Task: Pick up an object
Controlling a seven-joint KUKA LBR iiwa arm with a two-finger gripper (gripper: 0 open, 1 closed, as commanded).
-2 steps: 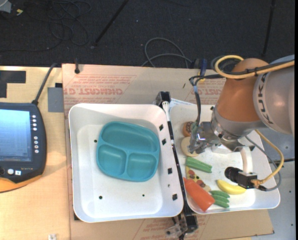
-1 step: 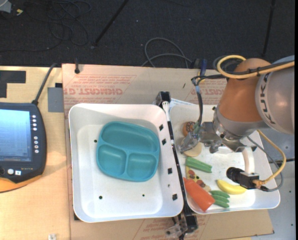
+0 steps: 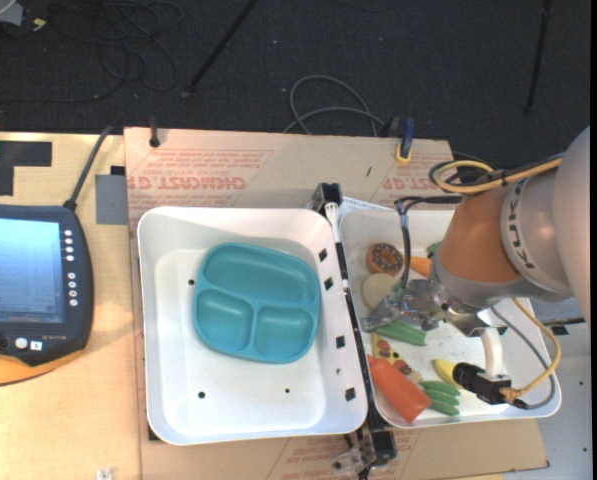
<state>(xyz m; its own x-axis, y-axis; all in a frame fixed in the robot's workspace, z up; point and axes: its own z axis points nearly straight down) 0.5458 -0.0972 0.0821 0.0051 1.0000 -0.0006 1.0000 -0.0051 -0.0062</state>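
Note:
The grey arm with its orange band reaches in from the right over the right bin. Its gripper hangs low in the bin's left half. It is just below a beige round piece and right above a green pod-like toy. Whether it touches either one is unclear. Nearby lie a brown ring-shaped piece, a small orange bit, a red-orange carrot-like toy, a yellow piece and another green toy.
A teal divided plate lies in the left bin. The divider wall between the bins is close to the gripper's left. A black and yellow cable trails over the right bin. A tablet sits at far left.

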